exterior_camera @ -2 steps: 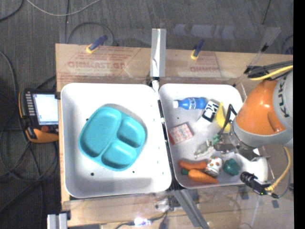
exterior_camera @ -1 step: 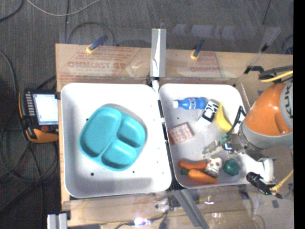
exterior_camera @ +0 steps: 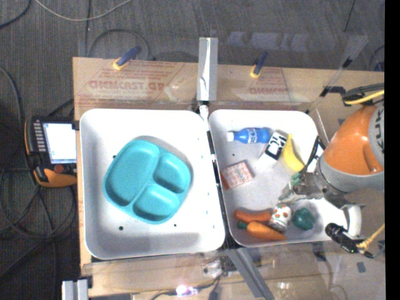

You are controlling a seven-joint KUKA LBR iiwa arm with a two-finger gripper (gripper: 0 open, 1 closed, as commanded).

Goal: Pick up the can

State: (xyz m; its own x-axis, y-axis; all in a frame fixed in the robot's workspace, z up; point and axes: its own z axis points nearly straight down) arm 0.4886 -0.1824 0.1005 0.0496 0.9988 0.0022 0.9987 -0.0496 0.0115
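Tool [exterior_camera: 294, 191] sits low in the right bin [exterior_camera: 262, 119], near its right wall; can't tell from this slanted view whether it's spread or pinched, arm body hides it.

The can [exterior_camera: 282, 217], small w/ a printed label, lies just below-left of the tool, almost touching it. Nothing visibly held.

Risks, as I judge them:
- Clutter. Carrot [exterior_camera: 253, 217] and a second carrot [exterior_camera: 264, 231] press against the can's left side; green round thing [exterior_camera: 304, 219] is just right of it. A descent could catch those instead.
- Can lies tilted, so may roll or squirt out.
- Banana [exterior_camera: 292, 157] sits just above the tool, wrist could nudge it.

Bottle [exterior_camera: 250, 135] and teal tray [exterior_camera: 149, 179] are well apart.
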